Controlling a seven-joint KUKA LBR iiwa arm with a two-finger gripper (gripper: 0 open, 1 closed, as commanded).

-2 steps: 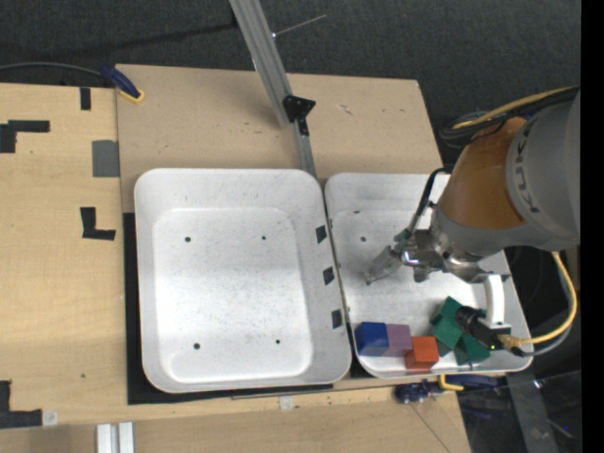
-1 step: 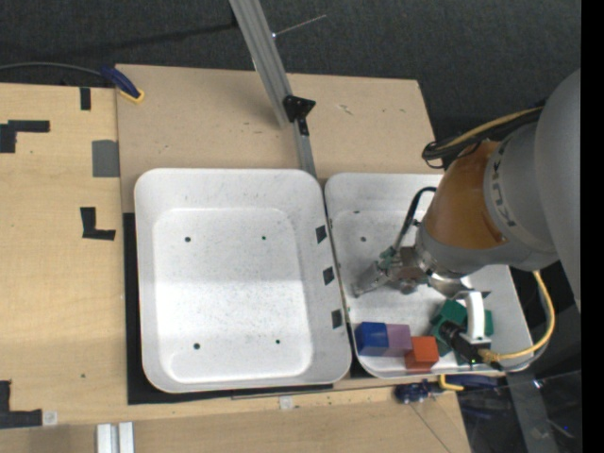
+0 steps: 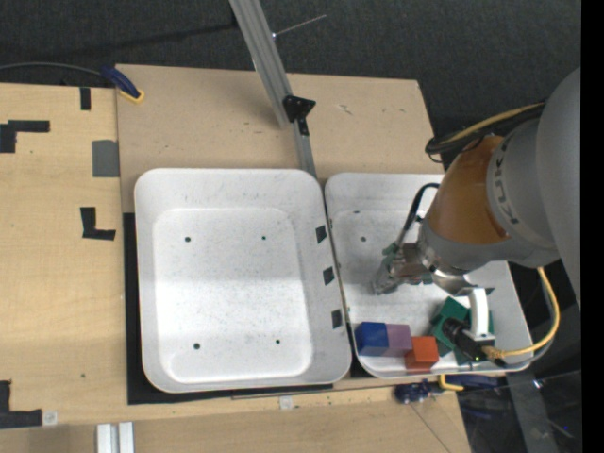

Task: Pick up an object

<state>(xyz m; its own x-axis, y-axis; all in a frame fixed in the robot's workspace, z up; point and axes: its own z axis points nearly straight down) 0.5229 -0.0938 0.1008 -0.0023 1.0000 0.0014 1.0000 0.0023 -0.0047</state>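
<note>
Camera view: wooden bench (image 3: 217, 121), white bins (image 3: 231, 281).

Blocks (image 3: 396, 340) lie in right bin's (image 3: 363, 196) near corner.

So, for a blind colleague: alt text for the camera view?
A grey arm reaches into the right bin, its hand low over the floor. Blue, purple, orange and green blocks crowd the near edge.

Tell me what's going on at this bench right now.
A grey KUKA arm reaches into the right bin, its gripper low over the bin floor. Near that bin's front edge sit a blue block, a purple block, an orange block and a green object. Nothing visibly sits between the fingers. The left bin sits alongside.
</note>
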